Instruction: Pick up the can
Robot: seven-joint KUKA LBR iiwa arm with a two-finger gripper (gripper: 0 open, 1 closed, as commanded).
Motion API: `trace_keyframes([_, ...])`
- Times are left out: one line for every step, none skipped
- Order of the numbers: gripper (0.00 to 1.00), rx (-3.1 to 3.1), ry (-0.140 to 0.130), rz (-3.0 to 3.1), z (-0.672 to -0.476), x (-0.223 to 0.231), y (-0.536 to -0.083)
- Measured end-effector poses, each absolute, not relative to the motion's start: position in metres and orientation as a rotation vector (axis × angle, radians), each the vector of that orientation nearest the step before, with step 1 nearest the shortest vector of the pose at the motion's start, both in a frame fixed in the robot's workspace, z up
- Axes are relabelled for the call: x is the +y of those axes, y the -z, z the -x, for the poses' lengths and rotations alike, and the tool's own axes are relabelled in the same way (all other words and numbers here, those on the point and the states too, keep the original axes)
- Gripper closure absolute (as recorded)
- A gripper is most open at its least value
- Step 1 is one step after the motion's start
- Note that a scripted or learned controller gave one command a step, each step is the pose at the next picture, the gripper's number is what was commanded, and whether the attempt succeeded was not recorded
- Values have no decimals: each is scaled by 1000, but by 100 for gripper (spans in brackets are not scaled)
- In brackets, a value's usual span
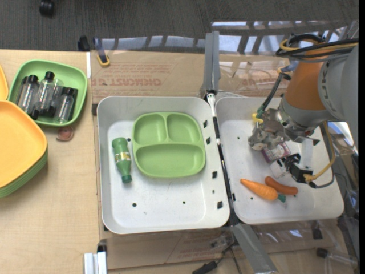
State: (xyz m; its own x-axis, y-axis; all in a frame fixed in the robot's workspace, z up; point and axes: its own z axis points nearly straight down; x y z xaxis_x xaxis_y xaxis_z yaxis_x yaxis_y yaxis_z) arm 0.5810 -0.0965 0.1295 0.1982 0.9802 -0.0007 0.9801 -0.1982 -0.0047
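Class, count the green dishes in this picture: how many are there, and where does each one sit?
2. The divided green tray lies in the left bin, beside a green bottle. The small green dish sits on the table at far left, holding dark vials.

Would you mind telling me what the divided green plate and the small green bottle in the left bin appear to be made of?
The divided green plate looks like moulded plastic with a matte finish: uniform colour, rounded edges, soft sheen. The small green bottle beside it also looks plastic, slightly glossier, with a pale label band, though a toy or a real container cannot be told apart.
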Motion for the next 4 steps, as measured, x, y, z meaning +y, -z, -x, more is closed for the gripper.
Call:
trace_keyframes([100, -2022, 18, 2426, -599, -125, -108])
trace_keyframes([100, -2237, -3, 2205, -588, -102, -128])
trace_keyframes([100, -1982, 0, 2441, -602, -95, -109])
trace_keyframes([100, -2007, 5, 2426, -576, -121, -109])
